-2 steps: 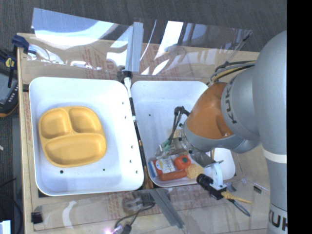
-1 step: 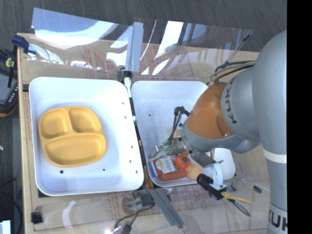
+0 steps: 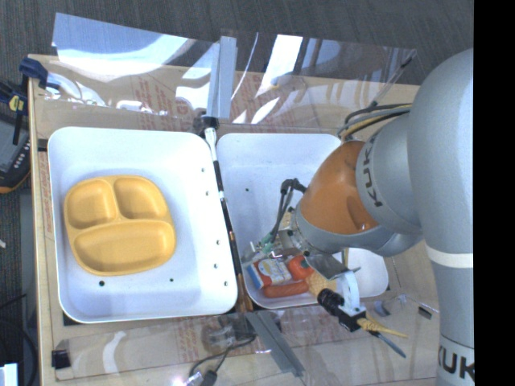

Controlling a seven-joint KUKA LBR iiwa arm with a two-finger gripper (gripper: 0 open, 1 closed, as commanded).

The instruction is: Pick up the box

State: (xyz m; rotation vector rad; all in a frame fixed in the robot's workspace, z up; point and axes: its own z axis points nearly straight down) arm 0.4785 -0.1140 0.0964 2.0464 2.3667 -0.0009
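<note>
— Where is the box (image 3: 273, 273) seen?

— Low in the right bin (image 3: 249, 167), at its near edge, towards the near-left corner. It is lain flat, white with red and orange print, and is partly covered by the wrist above it. A red-orange item (image 3: 296, 268) is seen pressed against its right side; which of the two lies on top cannot be told.

— And the gripper (image 3: 272, 248)?

— It is lowered over the box's upper edge, under the orange band (image 3: 342, 195) of the arm (image 3: 434, 175). Whether it is spread or pressed together cannot be told, since the wrist blocks it; contact with the box cannot be confirmed, and nothing is seen pinched.

— What is found beyond?

— A yellow divided tray (image 3: 119, 223) is set in the left bin (image 3: 193, 288), towards its left wall, well apart from the box.
</note>
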